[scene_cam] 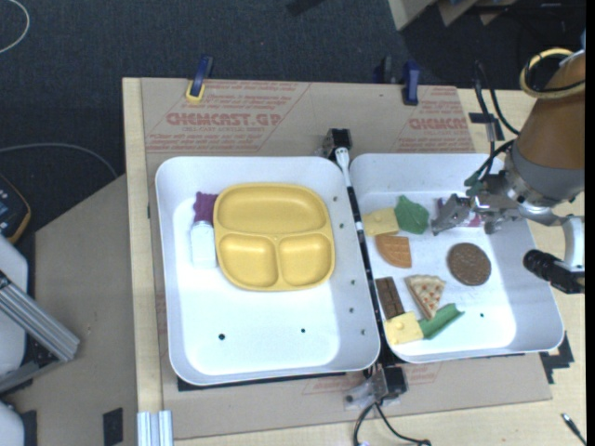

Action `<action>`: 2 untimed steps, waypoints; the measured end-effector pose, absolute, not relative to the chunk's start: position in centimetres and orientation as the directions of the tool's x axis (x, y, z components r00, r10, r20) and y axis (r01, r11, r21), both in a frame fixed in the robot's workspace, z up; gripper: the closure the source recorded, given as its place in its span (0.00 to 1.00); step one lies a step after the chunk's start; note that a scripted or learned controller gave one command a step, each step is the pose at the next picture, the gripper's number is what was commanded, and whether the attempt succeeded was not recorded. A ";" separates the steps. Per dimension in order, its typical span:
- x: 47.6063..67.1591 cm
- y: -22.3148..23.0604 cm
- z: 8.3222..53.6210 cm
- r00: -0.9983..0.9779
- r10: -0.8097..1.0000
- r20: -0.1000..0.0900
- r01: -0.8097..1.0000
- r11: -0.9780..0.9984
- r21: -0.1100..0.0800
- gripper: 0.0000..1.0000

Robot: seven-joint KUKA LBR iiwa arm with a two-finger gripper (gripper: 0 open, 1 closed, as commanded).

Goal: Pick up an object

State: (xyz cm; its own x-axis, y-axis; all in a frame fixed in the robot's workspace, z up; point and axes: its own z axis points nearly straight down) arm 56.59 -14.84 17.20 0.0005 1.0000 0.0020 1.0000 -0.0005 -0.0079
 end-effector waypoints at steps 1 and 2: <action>56.7 -15.1 12.8 0.000 1.000 0.002 1.000 0.000 -0.006 0.00; 56.8 -15.1 8.4 -0.001 1.000 -0.001 1.000 0.001 0.000 0.00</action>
